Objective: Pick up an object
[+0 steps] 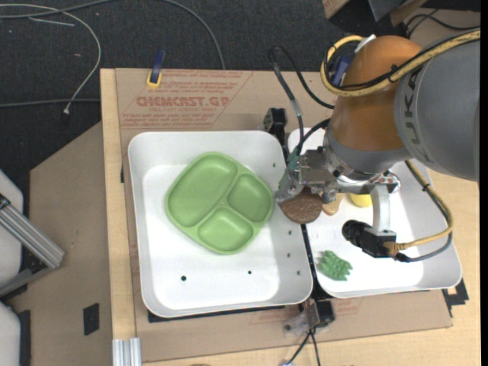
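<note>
My gripper (307,191) hangs over the rim between the two bins, under the orange band and grey wrist. A brown round disc (303,209) shows right at its lower end, overlapping the divide between the bins; I cannot tell whether it is held or resting there. A light green three-compartment plate (219,202) lies in the left bin (164,280). In the right bin (427,277) a small green leafy toy (333,265) lies near the front, and a yellow object (359,200) peeks out from under the wrist.
A black connector with a yellow cable (367,239) hangs off the arm above the right bin. The arm's bulk covers the right bin's back half. Both bins sit on a cardboard sheet (183,97), with cables on the dark floor behind.
</note>
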Tool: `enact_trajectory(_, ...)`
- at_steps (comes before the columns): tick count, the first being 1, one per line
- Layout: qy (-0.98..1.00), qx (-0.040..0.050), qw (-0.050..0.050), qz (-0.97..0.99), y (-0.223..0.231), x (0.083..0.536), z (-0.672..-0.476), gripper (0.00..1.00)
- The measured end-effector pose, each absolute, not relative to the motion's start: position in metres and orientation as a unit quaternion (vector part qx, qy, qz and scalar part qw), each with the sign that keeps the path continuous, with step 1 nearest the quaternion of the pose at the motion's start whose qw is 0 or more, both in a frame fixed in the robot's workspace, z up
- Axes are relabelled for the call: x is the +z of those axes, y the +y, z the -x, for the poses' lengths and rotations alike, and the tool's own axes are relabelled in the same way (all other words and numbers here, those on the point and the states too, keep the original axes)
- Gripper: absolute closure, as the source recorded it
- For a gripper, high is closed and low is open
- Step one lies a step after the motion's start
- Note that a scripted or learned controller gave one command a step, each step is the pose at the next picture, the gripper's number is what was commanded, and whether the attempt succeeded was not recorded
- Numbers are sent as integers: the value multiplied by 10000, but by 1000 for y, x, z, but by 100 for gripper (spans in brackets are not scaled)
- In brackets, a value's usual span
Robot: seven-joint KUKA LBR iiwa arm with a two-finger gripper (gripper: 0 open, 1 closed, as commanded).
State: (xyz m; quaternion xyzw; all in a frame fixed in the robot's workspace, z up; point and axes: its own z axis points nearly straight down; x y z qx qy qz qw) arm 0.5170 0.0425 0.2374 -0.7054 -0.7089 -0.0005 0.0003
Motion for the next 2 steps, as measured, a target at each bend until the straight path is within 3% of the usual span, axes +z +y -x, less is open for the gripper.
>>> enact_trajectory(1,-7090,-5,6,7052,86,229,-525,100)
enact_trajectory(2,-7075,-2,2,7067,83,229,-525,0)
